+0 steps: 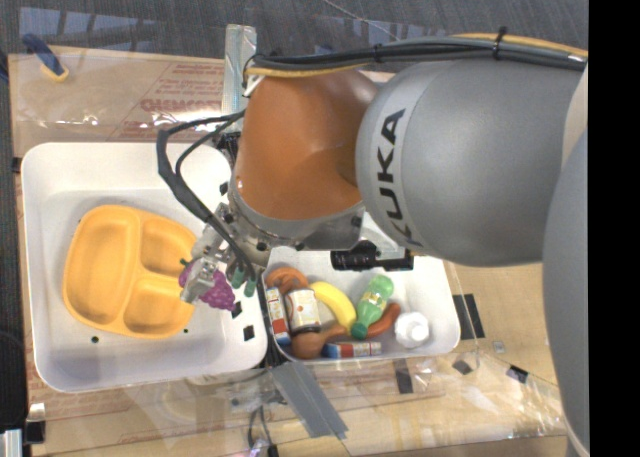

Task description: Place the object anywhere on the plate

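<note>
Gripper [205, 280] holds purple grapes [218, 291] between its fingers just beside the right edge of the yellow plate [125, 270] in the left bin [40, 245].

A yellow plate [125, 270] with compartments lies in the left bin [50, 185]. At the plate's right edge the gripper [205, 280] has a purple object [218, 291] between its jaws. The right bin [445, 295], lower centre of the frame, holds a banana [334, 303], a green bottle [374, 297] and a can [303, 311].
</note>
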`<state>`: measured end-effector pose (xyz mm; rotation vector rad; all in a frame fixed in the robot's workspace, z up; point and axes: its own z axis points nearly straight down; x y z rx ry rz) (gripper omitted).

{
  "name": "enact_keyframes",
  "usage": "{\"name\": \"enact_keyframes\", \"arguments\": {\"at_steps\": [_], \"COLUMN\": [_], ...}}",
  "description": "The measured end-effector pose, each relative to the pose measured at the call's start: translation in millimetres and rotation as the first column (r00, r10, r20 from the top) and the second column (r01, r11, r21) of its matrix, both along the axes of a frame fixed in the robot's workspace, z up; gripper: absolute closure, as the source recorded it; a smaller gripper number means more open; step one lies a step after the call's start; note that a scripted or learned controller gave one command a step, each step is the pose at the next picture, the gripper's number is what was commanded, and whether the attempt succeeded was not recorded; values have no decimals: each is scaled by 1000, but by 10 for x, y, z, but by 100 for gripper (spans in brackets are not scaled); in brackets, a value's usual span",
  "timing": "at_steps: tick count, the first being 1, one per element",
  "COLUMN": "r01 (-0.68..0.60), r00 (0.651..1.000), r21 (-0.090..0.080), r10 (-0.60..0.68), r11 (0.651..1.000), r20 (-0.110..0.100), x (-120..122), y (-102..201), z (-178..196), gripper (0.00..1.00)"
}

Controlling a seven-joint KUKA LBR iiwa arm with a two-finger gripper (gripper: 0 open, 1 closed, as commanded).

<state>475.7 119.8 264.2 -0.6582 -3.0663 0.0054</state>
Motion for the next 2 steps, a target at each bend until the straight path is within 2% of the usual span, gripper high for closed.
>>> {"name": "enact_keyframes", "arguments": {"at_steps": [1, 2], "r01": [266, 417], "r00": [964, 909], "r21": [2, 4], "r10": [-266, -417], "r11": [964, 909], "r20": [9, 11], "x": [21, 592], "y": [-97, -379], "z": [33, 964], "gripper": [100, 100]}}
